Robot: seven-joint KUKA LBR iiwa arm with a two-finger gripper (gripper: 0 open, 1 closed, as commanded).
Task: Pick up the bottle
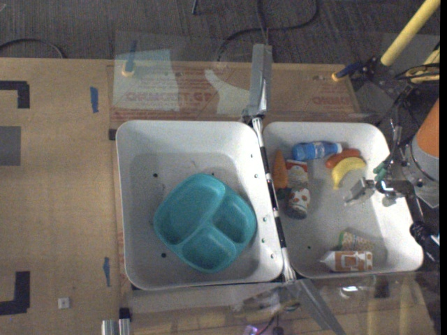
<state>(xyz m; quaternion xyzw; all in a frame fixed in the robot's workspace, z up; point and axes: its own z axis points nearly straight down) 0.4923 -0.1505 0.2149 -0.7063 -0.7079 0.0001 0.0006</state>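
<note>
In the right bin (307, 253), the blue bottle (316, 150) lies on its side near the far wall, just beside a banana (347, 167). The claw (364, 190) hovers open and empty over the bin's right half, apart from the bottle. A teal divided plate (204, 221) sits in the left bin (136, 152).

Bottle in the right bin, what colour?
Blue, with a white label; the bottle shows in the camera view.
</note>
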